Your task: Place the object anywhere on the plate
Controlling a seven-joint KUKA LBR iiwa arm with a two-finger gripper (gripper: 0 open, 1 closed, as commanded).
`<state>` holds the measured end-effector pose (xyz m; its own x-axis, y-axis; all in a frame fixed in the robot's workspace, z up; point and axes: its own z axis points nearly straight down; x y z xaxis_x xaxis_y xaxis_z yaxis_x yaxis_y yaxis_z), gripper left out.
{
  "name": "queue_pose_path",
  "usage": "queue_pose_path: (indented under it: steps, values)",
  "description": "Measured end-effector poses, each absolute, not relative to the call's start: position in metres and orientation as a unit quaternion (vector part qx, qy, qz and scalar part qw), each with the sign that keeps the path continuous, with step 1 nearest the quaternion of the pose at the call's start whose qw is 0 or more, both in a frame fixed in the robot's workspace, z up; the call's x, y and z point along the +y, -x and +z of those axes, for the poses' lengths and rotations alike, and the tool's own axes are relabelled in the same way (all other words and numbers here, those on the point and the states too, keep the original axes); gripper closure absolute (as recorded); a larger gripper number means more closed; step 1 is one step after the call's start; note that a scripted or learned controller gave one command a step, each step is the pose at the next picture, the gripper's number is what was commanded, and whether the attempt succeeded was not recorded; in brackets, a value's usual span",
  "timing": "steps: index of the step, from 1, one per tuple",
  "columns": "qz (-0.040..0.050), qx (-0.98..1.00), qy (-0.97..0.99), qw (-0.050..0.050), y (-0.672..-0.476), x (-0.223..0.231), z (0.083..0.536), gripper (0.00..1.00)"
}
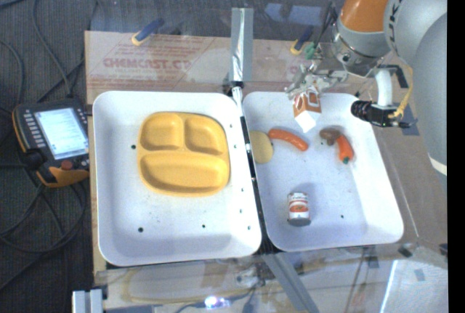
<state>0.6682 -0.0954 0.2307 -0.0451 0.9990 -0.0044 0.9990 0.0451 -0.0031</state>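
Camera view: "CHEMCAST" print on board point(149, 63) behind yellow plate point(184, 152).

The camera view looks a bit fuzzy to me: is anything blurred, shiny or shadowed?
Camera view: even, soft light; the yellow plate and can cast only faint shadows. The metal divider glints. The gripper looks slightly blurred.

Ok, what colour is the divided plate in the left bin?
Yellow-orange all over, no pattern: the divided plate shows best in the camera view, lying in the left bin.

Cardboard-topped bench point(167, 61), two white bins point(116, 232) side by side, blue clamps point(147, 31) at its back edge
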Motion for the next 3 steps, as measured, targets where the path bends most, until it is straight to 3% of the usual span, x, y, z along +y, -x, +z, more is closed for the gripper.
queue_pose_path:
  steps: [1,2,3]
  values:
    - [-0.0019,0.742,-0.67,0.0,-0.668,-0.044,0.212,1.0]
    - [-0.0017,0.758,-0.653,-0.001,-0.667,0.046,0.182,1.0]
    - [-0.0014,0.758,-0.653,-0.001,-0.668,0.046,0.183,0.0]
